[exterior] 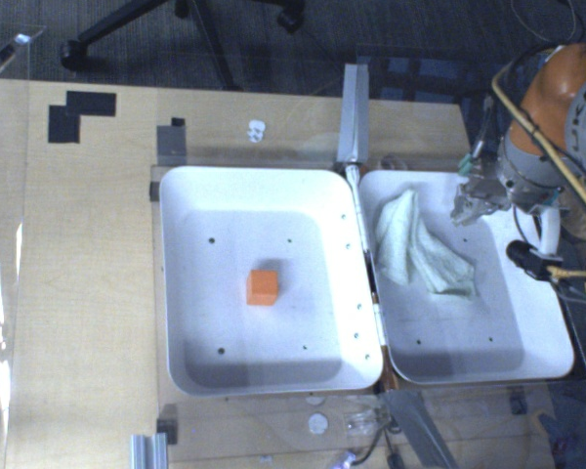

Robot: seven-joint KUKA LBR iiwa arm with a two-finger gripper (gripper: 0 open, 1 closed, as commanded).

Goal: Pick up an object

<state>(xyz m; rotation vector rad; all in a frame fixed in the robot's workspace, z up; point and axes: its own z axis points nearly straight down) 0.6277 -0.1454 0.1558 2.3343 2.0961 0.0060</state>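
My gripper [467,206]: above the right bin's [488,360] far side; whether clenched, I cannot tell.
Cloth [420,247]: crumpled beside me, left.
Orange cube [263,287]: left bin [190,360].
Risk: limp cloth slipping free.

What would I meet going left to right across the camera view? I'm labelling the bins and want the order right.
Left bin → orange cube → divider between the bins → white cloth in the right bin → gripper → arm.
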